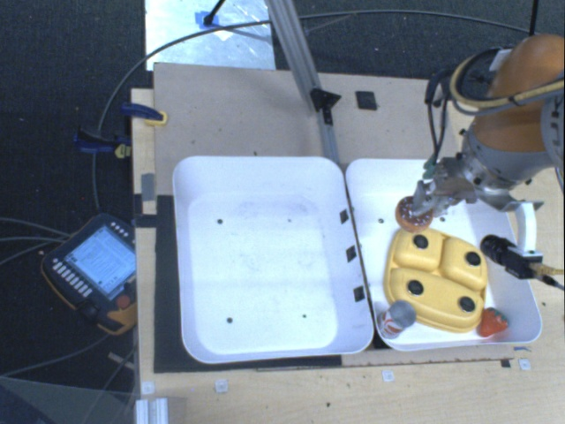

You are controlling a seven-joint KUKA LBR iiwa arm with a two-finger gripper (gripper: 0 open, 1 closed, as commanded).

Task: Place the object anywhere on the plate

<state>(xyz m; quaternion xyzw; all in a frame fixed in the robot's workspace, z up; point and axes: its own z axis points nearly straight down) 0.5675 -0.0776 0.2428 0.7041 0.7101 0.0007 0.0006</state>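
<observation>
A yellow plate [438, 281] with several compartments lies in the right bin [371, 193]. My gripper [420, 205] hangs at the plate's far left corner, reaching in from the right. It is shut on a small brown round object [411, 213], which sits between the fingertips just over the plate's far rim. Whether the object touches the plate I cannot tell.
A small grey cup-like piece [399, 314] lies at the plate's near left corner, and a red strawberry-like piece [493, 322] lies at its near right. A black cylinder [505, 254] on the arm juts over the plate's right side. The left bin [258, 263] stands beside it.
</observation>
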